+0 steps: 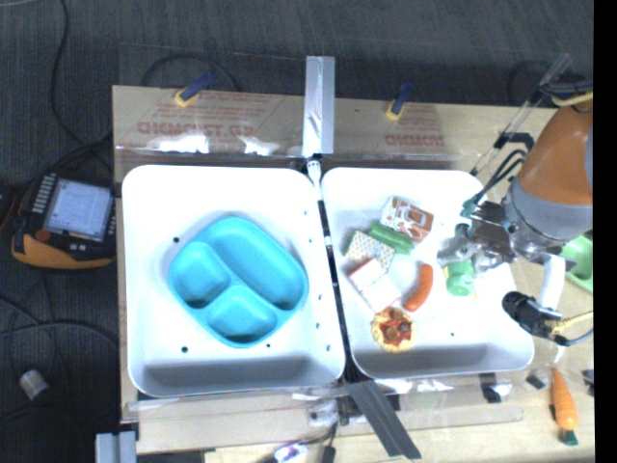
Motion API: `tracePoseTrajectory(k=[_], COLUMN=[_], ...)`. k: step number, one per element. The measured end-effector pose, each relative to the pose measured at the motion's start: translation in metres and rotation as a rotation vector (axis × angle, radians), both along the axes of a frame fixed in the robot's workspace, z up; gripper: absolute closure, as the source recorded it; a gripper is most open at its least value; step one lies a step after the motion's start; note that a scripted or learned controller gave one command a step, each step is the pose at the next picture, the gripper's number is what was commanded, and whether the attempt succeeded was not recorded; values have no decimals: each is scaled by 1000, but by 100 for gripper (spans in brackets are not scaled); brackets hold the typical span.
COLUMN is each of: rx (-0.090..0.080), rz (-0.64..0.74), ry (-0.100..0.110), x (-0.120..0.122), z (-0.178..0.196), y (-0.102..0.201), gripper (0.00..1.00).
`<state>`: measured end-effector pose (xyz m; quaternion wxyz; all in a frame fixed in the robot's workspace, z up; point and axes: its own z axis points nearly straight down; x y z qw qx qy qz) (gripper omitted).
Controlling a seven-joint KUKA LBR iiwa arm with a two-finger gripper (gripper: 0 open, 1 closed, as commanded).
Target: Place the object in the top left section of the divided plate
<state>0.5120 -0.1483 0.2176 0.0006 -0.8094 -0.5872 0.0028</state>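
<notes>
The blue divided plate lies tilted in the left bin, with one large section and two smaller ones, all bare. My gripper hangs over the right side of the right bin. Directly under it sits a small green object, touching or very close to the gripper. Whether it is held I cannot tell. The grey arm with its orange band reaches in from the right.
Left of the gripper the right bin holds a white and orange carton, a green pod, a dotted wedge, a white block, an orange sausage and a pizza slice. A toy carrot lies outside, bottom right.
</notes>
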Motion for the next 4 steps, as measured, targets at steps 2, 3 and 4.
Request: tracePoseTrajectory(k=[2,3,4], rx=[7,0,-4], rz=[-414,-340,-500], ry=[-8,-22,-1], x=[-3,18,47], z=[-125,-126,-35], y=[-22,52,113], gripper=[100,100,100])
